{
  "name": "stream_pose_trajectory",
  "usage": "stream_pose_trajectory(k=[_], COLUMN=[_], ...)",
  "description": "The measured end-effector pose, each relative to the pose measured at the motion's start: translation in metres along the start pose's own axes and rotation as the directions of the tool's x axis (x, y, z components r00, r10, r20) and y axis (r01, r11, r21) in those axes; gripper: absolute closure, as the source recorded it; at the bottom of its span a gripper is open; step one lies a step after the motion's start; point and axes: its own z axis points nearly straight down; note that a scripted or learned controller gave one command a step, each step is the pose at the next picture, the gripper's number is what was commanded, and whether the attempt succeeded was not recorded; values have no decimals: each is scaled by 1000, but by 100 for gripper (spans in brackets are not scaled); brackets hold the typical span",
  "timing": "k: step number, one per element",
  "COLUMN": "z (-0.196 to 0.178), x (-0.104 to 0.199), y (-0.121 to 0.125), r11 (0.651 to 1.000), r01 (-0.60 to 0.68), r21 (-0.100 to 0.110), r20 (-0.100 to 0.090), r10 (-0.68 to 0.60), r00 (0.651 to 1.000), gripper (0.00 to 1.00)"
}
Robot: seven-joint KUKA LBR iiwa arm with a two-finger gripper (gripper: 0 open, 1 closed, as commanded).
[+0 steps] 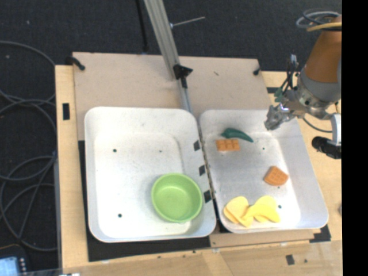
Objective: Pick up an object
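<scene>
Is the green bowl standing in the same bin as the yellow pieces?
No, the green bowl stands in the left bin, the yellow pieces in the right bin.

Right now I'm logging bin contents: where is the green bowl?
The green bowl sits in the left bin, at its near right corner, beside the divide from the right bin.

Robot lab: bare plywood bench (132, 79) on dark carpet, loose cables (26, 154) far left of gripper (275, 119), aluminium strut (164, 33) up-left of it, twin white bins (109, 137).
</scene>
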Motion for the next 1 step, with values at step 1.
stream_pose_trajectory(k=[1], z=[-53], x=[-2], y=[2], r11=[1000], r01=[1], r21=[0], r20=[0], r10=[-1], r00=[1000], gripper=[100])
